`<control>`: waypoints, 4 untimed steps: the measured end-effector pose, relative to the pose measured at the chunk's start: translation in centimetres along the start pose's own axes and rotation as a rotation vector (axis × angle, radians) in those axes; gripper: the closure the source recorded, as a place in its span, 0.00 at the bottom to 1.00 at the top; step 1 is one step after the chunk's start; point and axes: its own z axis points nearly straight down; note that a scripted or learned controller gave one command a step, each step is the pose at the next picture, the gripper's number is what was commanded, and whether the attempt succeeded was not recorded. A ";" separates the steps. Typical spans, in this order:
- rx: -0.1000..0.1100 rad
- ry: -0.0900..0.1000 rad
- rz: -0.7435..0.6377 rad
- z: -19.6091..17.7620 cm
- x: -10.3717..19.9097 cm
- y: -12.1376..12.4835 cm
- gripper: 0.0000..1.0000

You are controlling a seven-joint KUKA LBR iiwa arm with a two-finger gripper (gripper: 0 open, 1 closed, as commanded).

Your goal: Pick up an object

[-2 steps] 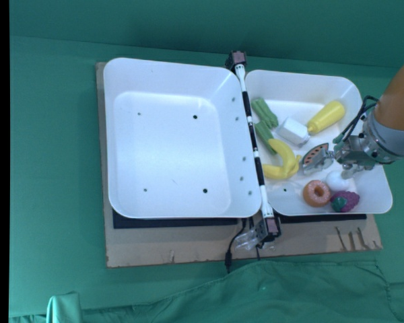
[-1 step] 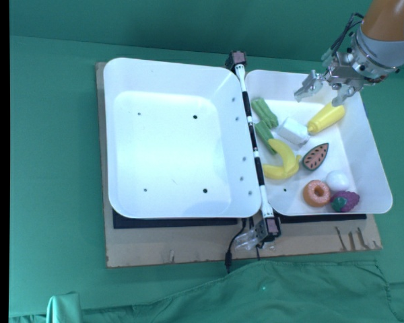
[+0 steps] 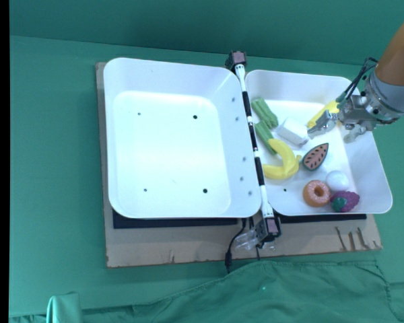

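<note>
My gripper [image 3: 337,130] hangs over the far right part of the right bin [image 3: 372,173], and its two fingers stand apart with nothing between them. A small yellow piece [image 3: 320,118] shows right beside the left finger [image 3: 321,128]; whether it touches the finger I cannot tell. Just left of the gripper lies a white block [image 3: 291,132]. A watermelon slice [image 3: 315,157] lies below the gripper. A yellow banana [image 3: 283,163], two green pieces [image 3: 264,113], a donut [image 3: 316,193], a white egg [image 3: 337,179] and a strawberry [image 3: 345,201] lie in the same bin.
The left bin [image 3: 121,79] stands beside the right one, with a black-and-white divider bar [image 3: 250,136] between them. Both bins rest on a cardboard sheet [image 3: 175,244] on green cloth. The arm [image 3: 398,66] reaches in from the right.
</note>
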 end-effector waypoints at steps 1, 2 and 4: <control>-0.017 -0.003 -0.001 6.6 0.1 -8.2 0.00; -0.019 -0.004 -0.007 -11.6 0.2 -6.8 0.00; -0.011 0.000 -0.015 -11.6 6.6 0.7 1.00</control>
